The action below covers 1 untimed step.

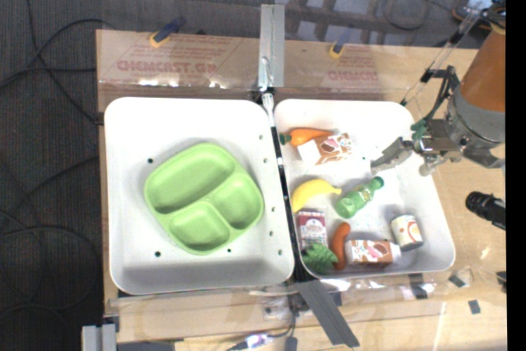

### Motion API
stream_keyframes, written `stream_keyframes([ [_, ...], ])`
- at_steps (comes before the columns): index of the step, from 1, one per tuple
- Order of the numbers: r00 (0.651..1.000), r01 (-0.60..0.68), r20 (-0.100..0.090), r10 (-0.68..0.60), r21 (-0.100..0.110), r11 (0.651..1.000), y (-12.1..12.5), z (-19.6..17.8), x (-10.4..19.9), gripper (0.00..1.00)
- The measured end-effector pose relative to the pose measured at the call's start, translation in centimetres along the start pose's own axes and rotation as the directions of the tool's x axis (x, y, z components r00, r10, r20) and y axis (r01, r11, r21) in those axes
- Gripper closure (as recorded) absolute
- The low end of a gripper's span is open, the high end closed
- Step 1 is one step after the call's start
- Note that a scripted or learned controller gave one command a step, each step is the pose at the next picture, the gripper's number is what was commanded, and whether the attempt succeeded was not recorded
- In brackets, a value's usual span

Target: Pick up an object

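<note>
My gripper (389, 157) hangs over the right side of the right bin (386, 113), just above and to the right of a green bottle (359, 196) that lies tilted. Nothing shows in its grasp. Also in this bin are a carrot (307, 135), a white packet with a red label (327, 148), a banana (312, 191), a small dark red box (311, 226), a red pepper (339, 236), a piece of broccoli (322, 257), a brown-red carton (370, 252) and a small can (407, 231).
The left bin (131, 136) holds a green divided plate (205, 197). A metal rail (271, 45) runs between the bins at the back. Cables and the arm's wrist (481, 107) crowd the right edge of the bench.
</note>
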State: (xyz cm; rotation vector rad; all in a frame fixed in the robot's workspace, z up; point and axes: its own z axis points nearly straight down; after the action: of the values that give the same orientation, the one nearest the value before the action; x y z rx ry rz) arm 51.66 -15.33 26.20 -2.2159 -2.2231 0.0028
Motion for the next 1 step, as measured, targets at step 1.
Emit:
stream_keyframes([
  [1,0.997,-0.074,-0.001,0.074,0.000,0.997,2.37,4.37,-4.27,0.00],
])
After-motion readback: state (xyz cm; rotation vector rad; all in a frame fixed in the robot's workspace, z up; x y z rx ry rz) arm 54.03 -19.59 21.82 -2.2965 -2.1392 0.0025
